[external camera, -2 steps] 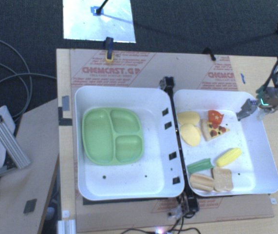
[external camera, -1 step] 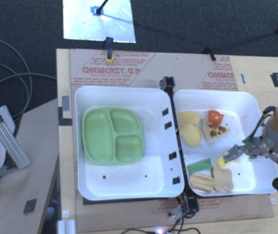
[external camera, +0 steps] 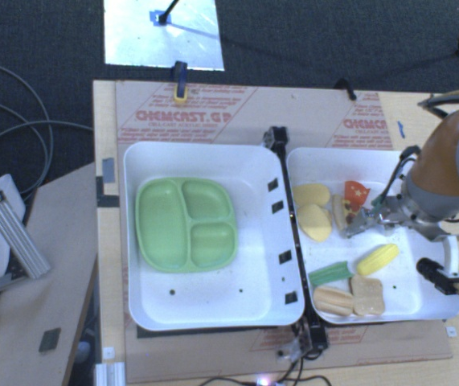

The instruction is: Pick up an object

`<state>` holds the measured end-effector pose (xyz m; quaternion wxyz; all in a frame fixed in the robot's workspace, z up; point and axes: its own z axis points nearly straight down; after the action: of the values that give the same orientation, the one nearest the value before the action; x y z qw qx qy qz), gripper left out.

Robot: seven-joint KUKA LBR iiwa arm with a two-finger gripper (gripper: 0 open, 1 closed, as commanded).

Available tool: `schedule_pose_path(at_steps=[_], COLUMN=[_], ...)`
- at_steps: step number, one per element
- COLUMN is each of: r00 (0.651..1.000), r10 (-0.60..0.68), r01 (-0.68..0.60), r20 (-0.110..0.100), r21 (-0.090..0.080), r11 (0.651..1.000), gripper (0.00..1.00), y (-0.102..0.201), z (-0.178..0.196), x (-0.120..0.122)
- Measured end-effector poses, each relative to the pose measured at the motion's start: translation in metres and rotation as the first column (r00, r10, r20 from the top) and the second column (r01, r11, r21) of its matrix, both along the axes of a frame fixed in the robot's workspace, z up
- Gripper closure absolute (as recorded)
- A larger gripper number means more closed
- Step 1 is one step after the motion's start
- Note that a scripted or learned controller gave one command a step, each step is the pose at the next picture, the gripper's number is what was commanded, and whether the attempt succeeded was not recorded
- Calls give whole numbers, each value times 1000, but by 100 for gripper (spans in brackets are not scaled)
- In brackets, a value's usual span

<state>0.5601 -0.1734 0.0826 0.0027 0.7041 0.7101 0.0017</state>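
The right bin (external camera: 422, 300) holds toy foods: two pale yellow pieces (external camera: 314, 211), a red piece (external camera: 356, 191), a tan slice (external camera: 341, 212), a yellow corn cob (external camera: 377, 257), a green bean pod (external camera: 329, 273), a hot dog bun (external camera: 334, 300) and a brown cracker (external camera: 367, 295). My gripper (external camera: 358, 224) reaches in from the right and hangs low between the red piece and the corn cob, its tips next to the tan slice. Nothing is visibly lifted.
The left bin (external camera: 157, 304) holds a green divided plate (external camera: 186, 223). A black divider with clips (external camera: 287, 232) runs between the bins. My arm's orange band (external camera: 448, 155) stands over the right bin's far right edge. Cardboard (external camera: 213, 111) lies under both bins.
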Motion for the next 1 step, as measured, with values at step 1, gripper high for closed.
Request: schedule_pose_path(at_steps=[1], r00=[1000], r10=[-10], r01=[10], r20=[-5], r21=[1], r11=[1000], gripper=[0], y=[-35], z=[2], x=[-34])
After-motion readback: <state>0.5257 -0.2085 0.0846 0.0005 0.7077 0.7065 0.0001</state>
